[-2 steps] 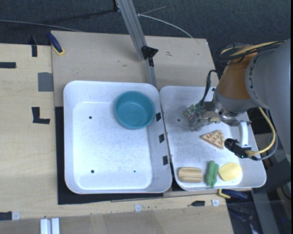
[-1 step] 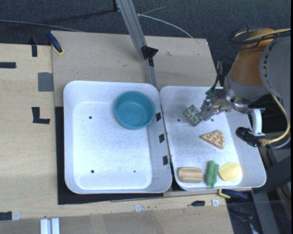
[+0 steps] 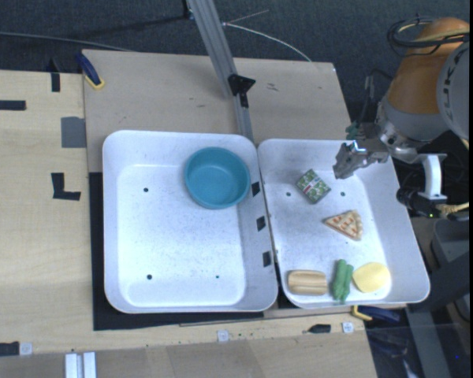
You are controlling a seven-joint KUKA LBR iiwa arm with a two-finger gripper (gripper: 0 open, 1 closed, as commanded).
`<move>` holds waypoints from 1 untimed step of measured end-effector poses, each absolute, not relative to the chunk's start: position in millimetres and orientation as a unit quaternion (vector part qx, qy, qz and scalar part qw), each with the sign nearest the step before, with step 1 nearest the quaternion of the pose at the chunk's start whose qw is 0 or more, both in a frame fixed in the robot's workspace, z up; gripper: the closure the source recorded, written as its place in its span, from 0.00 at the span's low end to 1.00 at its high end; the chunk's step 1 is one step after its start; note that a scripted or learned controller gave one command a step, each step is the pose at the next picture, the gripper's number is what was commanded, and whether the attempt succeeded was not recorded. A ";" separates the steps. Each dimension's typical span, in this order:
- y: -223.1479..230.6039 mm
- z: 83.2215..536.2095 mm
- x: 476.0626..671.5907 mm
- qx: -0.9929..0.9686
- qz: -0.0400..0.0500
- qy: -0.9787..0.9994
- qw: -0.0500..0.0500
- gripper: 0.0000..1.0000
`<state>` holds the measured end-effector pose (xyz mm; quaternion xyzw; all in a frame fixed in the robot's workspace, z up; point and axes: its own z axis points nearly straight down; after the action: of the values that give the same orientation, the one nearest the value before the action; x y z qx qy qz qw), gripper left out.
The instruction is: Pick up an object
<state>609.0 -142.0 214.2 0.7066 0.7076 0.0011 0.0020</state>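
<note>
The gripper [image 3: 348, 162] hangs over the right bin's [image 3: 378, 203] upper edge, fingers' spread indiscernible, nothing seen held. A green packet [image 3: 312, 186] lies just left; pizza slice [image 3: 344, 224], bread roll [image 3: 307, 281], green vegetable [image 3: 342, 279] and lemon [image 3: 371, 277] crowd the lower rim. A blue bowl [image 3: 217, 177] sits in the roomy left bin [image 3: 173, 250].

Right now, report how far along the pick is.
Done: the gripper is over the right bin, near the green packet. In hand: nothing visibly held. Left: grasp and lift; the pizza slice, bread roll and blue bowl lie untouched.
</note>
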 end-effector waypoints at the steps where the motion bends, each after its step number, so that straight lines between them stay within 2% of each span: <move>1: -141.7 267.6 610.2 0.706 0.001 0.708 0.002 1.00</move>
<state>610.2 -141.7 267.6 0.7065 0.7077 0.0014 0.0023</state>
